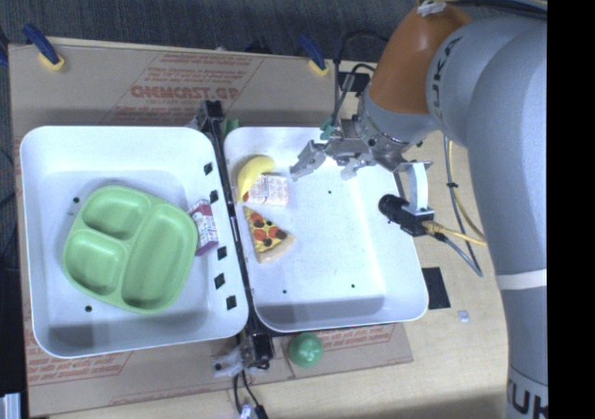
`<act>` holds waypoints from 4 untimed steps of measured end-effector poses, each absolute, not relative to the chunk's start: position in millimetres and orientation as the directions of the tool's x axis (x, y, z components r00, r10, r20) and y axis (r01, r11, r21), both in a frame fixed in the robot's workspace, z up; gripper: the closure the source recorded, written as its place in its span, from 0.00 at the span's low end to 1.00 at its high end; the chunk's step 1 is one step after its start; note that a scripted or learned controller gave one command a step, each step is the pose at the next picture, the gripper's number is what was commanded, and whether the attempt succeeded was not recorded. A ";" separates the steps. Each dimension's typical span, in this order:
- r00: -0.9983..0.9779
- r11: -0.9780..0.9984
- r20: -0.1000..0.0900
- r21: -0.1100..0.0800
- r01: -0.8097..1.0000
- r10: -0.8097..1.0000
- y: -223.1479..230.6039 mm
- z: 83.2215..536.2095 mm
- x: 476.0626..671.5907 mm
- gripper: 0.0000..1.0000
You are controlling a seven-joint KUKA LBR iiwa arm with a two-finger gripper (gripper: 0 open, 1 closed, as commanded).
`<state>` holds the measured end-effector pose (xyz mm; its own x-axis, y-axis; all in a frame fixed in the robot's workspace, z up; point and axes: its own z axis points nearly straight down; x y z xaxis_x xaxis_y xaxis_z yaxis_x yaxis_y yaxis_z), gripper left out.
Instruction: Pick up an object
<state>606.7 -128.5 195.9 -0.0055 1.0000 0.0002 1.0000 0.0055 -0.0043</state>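
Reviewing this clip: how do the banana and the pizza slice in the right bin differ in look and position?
The banana is plain yellow and curved; the pizza slice is a wedge with a tan crust and red, spotted topping. The banana lies farther up the view, nearer the gripper; the pizza slice lies lower. A white packet overlaps the banana, while the pizza slice lies uncovered. Both rest along the left side of the right bin, untouched by the gripper.

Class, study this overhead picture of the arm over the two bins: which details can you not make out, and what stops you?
- Gripper: blurred and small in the camera view; its grip state is unreadable.
- Small packet by the green plate: print too small to read.
- Right bin: the arm covers its upper right corner.
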 end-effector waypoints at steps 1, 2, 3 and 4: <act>-0.009 0.009 0.000 -0.004 1.000 1.000 -55.7 215.4 552.1 0.00; -0.009 0.009 0.000 -0.006 1.000 1.000 4.0 190.8 477.2 0.00; -0.004 0.004 0.000 -0.002 1.000 1.000 -54.3 191.5 476.1 0.00; -0.006 0.006 0.000 0.000 1.000 1.000 -34.5 243.0 509.3 0.00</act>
